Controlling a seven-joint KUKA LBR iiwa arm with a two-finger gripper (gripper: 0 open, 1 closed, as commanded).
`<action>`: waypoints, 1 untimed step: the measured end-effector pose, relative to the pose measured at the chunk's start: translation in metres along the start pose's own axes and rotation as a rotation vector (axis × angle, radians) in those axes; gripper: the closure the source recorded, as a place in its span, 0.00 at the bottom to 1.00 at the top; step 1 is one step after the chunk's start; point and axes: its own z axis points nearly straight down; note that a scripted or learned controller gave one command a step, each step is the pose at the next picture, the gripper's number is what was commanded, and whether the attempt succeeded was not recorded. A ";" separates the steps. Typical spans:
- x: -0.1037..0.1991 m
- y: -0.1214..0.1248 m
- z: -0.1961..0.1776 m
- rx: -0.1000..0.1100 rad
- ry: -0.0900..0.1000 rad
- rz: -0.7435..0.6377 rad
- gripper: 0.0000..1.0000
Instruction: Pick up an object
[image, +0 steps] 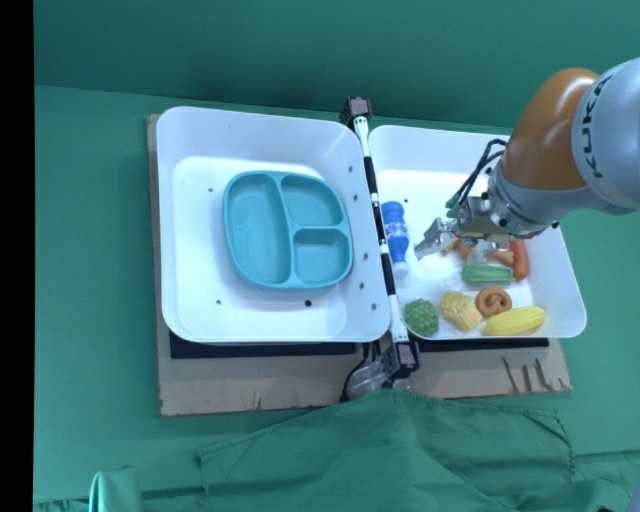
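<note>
Two white bins: left bin (190, 135) holds one teal divided plate (287, 228); right bin (420, 150) holds one blue bottle (394, 228), broccoli (421, 317), corn (515, 320), pretzel (493, 300). Gripper (437, 240) above right bin, finger state indiscernible.

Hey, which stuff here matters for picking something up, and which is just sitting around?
Matters:
claw
blue bottle
broccoli
corn cob
pretzel
carrot
right bin

Sitting around:
teal divided plate
left bin
green cloth
</note>
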 end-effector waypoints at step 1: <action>-0.001 0.003 0.028 -0.012 -0.001 0.000 0.00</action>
